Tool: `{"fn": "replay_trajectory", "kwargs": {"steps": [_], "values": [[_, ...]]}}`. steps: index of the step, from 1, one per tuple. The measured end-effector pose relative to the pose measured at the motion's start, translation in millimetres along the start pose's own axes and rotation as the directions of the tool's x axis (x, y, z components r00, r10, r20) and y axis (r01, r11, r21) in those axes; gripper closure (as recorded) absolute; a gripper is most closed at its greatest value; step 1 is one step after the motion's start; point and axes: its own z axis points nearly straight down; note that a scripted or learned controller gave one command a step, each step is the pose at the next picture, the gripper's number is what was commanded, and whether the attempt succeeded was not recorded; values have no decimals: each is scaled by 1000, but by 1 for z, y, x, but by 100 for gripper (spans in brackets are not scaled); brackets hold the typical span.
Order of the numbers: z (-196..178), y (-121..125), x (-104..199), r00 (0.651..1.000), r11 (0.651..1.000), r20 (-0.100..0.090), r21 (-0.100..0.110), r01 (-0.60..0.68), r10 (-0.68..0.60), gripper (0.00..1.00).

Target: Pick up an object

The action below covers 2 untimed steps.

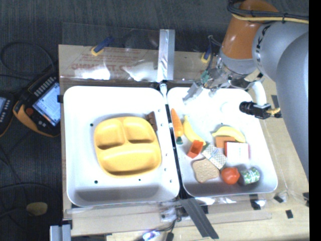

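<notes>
Gripper [204,87] poised over the far end of the right bin [268,182], grasp state impossible to tell, nothing seen held; nearest target the carrot [175,123], lying toward the near side, long axis running far-to-near along the bin's left wall.

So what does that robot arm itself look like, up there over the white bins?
The arm is a thick, rounded grey tube with a glossy orange band above the wrist. Black cables loop over the top of that band. Below it sits the gripper, a cluster of silvery metal parts with thin pale fingers. A small black fitting with a touch of yellow sticks out beside it.
</notes>
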Motion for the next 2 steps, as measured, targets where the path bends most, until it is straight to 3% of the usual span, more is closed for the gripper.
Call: {"fn": "replay_trajectory", "kwargs": {"steps": [1,2], "values": [[95,-103,-20,952,952,0,-8,-307,307,0],[95,-189,7,935,935,0,-9,-355,355,0]]}}
